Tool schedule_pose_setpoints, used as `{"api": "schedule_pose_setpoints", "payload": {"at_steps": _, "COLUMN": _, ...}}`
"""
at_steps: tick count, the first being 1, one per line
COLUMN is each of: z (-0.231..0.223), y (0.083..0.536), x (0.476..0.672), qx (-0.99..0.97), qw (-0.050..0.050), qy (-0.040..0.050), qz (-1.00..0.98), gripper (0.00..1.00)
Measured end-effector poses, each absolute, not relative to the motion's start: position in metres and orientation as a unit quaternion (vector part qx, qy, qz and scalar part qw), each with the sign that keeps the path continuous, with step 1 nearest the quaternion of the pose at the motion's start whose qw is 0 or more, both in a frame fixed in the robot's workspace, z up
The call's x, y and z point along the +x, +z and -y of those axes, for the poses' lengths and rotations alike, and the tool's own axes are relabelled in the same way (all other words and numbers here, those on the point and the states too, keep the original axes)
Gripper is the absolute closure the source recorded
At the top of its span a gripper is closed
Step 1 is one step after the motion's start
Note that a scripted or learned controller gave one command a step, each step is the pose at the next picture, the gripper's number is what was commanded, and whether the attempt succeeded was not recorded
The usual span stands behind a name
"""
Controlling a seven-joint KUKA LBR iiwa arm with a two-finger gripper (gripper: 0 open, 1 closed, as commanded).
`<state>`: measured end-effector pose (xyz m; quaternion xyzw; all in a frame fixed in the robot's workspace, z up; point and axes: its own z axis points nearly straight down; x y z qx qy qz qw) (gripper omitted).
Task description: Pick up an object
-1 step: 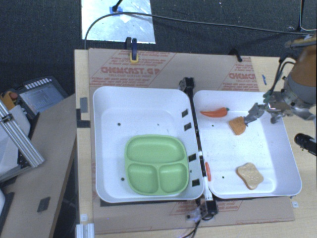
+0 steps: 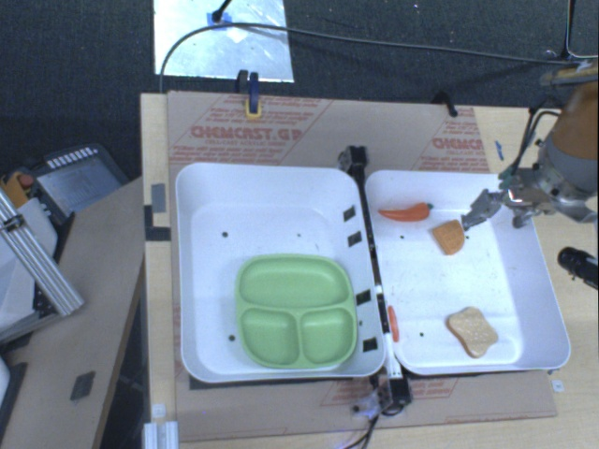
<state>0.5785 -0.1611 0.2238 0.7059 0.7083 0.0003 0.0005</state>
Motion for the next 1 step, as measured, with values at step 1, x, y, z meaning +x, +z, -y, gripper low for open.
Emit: {"api": "schedule_pose_setpoints", "payload": {"at_steps": 1, "z": 0.1705, "y": 0.1739, "x": 0.5819, "qx": 0.707, "qw": -0.001, "qy": -0.0006, "qz": -0.707, "gripper": 0.0}}
